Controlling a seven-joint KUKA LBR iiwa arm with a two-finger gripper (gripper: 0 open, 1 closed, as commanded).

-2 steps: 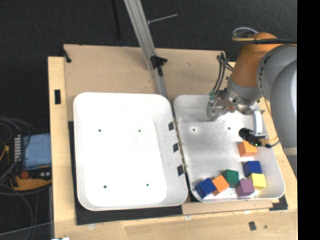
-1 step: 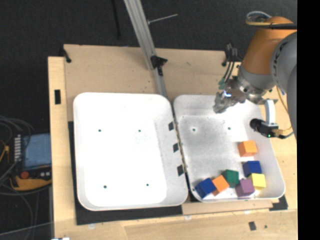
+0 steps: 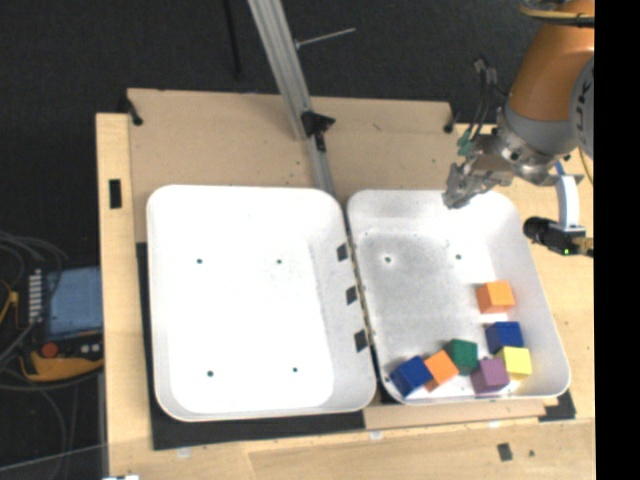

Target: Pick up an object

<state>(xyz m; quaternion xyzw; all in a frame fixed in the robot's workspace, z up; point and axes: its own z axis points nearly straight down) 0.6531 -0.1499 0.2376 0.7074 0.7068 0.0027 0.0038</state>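
Dark carpet surrounds a pale wooden bench (image 3: 120, 268) that carries two shallow white bins side by side across the middle of the frame. At the upper right, the grey arm (image 3: 548, 78) with its orange band comes in from the right edge, and its gripper (image 3: 458, 196) hangs over the upper rim of the right bin (image 3: 420, 268), near that bin's top right corner; whether it is apart or together cannot be told from this angle, and nothing can be seen clamped in it. Well below the tool, the blocks are gathered in the lower right part of the right bin. An orange block (image 3: 495, 296) lies alone near the right wall, and a blue block (image 3: 504, 335) sits below it with a yellow block (image 3: 517, 360) just under that. A purple block (image 3: 490, 374) lies beside the yellow one, a green block (image 3: 463, 354) to its left, then a second orange block (image 3: 441, 367) and a second blue block (image 3: 411, 375) along the lower wall, the last three close together in a slanting row. All of them are well apart from the gripper. The left bin (image 3: 250, 298) sits in the centre left of the frame, its floor marked by a few small dark dots. A slanted metal rail (image 3: 285, 68) runs from the top centre down toward the gap between the bins. At the far left edge, cables and a blue device (image 3: 72, 303) lie on the carpet.
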